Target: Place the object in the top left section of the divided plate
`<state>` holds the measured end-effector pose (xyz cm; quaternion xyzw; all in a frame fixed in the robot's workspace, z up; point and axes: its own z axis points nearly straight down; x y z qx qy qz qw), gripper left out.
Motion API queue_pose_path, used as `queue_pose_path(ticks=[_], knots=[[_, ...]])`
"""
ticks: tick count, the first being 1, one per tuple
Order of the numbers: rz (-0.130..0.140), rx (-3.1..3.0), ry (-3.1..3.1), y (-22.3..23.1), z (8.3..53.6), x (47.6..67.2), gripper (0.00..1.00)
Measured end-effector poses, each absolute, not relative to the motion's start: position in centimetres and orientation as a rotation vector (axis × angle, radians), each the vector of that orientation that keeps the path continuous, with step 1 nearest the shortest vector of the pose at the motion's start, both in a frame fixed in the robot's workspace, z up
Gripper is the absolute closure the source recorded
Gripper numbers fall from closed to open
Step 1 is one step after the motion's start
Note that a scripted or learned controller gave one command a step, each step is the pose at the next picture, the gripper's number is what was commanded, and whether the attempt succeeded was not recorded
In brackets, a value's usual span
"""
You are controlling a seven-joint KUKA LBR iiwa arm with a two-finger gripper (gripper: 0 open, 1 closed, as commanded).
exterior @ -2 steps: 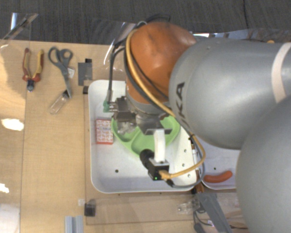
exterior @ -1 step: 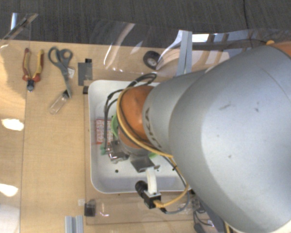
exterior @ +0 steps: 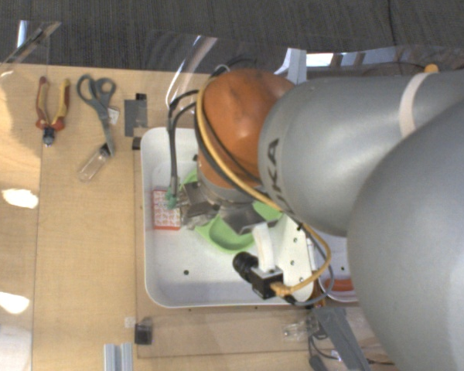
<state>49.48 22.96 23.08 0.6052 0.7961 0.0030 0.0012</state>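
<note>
The grey arm with its orange band [exterior: 236, 118] hangs over the left white bin [exterior: 170, 280] and hides much of it. A green divided plate [exterior: 226, 236] peeks out from under the wrist, mostly covered, so its sections cannot be made out. A small red and white patterned object [exterior: 165, 211] lies on the bin floor just left of the plate. My gripper [exterior: 182, 204] sits low right beside that object, at the plate's left edge. A small green piece [exterior: 172, 199] shows at the gripper's tip; whether it is held cannot be told.
On the wooden bench left of the bin lie red-handled pliers [exterior: 49, 108], grey scissors [exterior: 100, 103], a black block [exterior: 135, 113] and a clear tube [exterior: 93, 163]. A small black piece [exterior: 143, 332] sits below the bin's front corner. The arm covers the right bin.
</note>
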Motion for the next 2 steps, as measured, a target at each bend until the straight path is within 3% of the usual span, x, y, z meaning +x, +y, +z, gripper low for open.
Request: queue_pose_path(ticks=[1,2], knots=[[0.001,2.004,2.420,21.5,10.5,48.7,1.00],[0.010,1.947,2.462,17.6,25.0,49.8,1.00]])
